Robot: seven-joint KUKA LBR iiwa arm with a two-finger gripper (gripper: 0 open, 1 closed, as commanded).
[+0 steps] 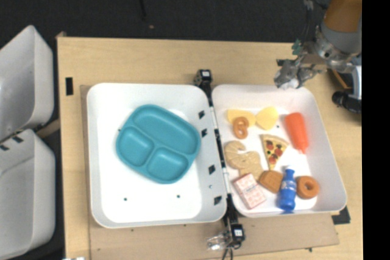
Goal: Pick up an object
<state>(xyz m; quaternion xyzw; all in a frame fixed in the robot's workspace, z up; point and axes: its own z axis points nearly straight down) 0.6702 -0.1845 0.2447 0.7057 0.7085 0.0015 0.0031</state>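
**Meanwhile, the pincer waits at the far rim with nothing in it**

Here the tabletop (73, 131) carries two shallow white bins side by side. The left bin (103, 192) holds a teal divided plate (158, 143), lying flat and a little askew near the middle; it looks too broad and low to grasp readily.

The right bin (326, 192) holds the small toy foods, any of which would serve as the object to pick up. Going rightward: a pretzel (240, 126) beside a yellow piece (266, 118) at the back, a bitten round cookie (242, 156) below them, a pink carton (250, 190) at the front, a pizza slice (275, 151) in the middle, a brown nugget-like piece (270, 180), a blue bottle (287, 190) standing upright, a glazed doughnut (308, 187) just beside it, and an orange carrot (297, 131) along the right wall. They sit close together, several touching, so a clean grasp probably calls for an outlying piece such as the carrot.

The pincer (291, 78) hangs above the back rim of the right bin, well apart from the items. It carries nothing; how far it is spread I cannot tell.
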